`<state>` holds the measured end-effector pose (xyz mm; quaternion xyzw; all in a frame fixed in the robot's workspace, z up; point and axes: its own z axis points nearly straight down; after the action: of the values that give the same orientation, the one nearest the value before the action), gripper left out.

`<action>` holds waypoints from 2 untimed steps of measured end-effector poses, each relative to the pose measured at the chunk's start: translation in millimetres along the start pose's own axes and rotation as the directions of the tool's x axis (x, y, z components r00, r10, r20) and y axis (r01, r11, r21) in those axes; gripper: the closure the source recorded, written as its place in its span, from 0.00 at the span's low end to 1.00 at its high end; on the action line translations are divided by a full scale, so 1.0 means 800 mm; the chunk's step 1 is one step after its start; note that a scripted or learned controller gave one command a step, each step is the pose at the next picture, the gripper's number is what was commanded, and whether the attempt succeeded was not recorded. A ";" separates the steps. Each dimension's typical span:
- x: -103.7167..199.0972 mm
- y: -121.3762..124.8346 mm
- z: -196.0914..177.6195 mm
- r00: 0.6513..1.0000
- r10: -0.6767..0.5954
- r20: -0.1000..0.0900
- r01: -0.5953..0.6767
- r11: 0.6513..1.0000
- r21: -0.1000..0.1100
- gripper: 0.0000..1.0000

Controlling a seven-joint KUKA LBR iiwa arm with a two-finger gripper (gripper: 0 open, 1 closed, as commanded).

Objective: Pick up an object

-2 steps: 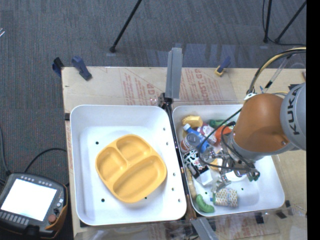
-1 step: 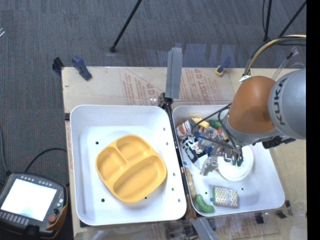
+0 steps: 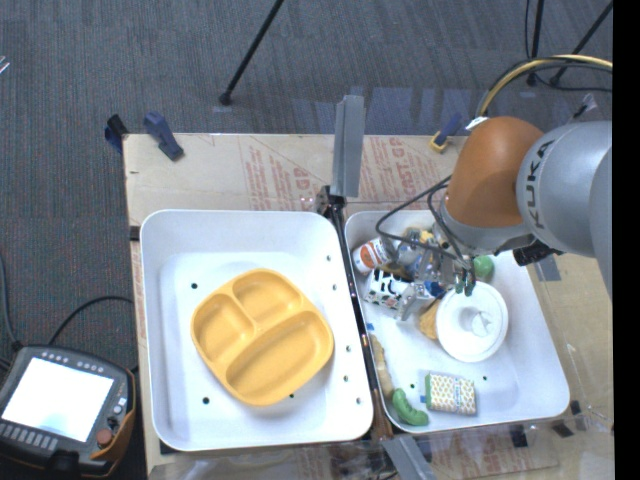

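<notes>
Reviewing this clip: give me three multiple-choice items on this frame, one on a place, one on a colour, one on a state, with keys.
1. Where does the divided tray lie?
A. left bin
B. right bin
C. on the floor

2. What colour is the round lid-like disc in the right bin?
A. red
B. white
C. black

3. How does the divided tray sit?
A. flat, hollows up
B. on edge
C. upside down

Key: 1 A, the yellow tray rests in the left bin. 2 B, the disc in the right bin below the gripper is white. 3 A, its three hollows face the camera.
</notes>
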<state>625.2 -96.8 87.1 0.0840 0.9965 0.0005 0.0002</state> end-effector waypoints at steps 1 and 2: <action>0.009 -0.085 0.002 1.000 0.003 -0.004 -0.003 1.000 0.000 0.00; -0.026 -0.130 0.003 0.998 -0.060 -0.003 0.060 0.998 -0.001 0.00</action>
<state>628.4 -203.1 84.9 0.0542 0.9985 0.0013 -0.0013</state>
